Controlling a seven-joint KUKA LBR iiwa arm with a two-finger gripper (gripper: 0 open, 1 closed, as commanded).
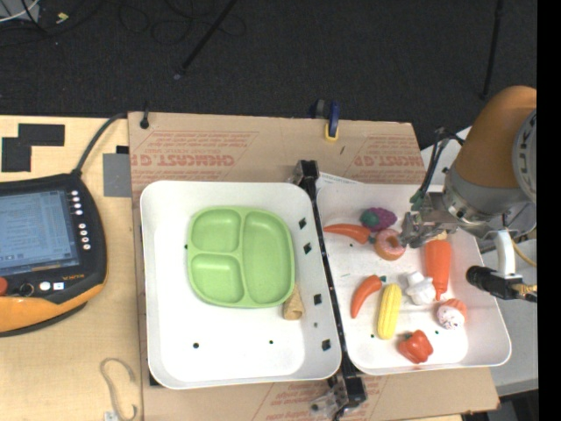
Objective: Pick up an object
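So far nothing is lifted: my claw point(419, 226), its opening unreadable, seems poised just beside the small pink-and-tan ring-shaped toy doughnut point(389, 245).

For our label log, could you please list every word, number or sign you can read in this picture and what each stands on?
"CHEMCAST, G": printed in red on the cardboard behind the left bin, upside down and repeated; the end is unclear.
A second red print on the cardboard behind the right bin: same style, too blurred to read surely.
Pendant screen: text too small to read.
Red print on the cardboard's front edge: unreadable.
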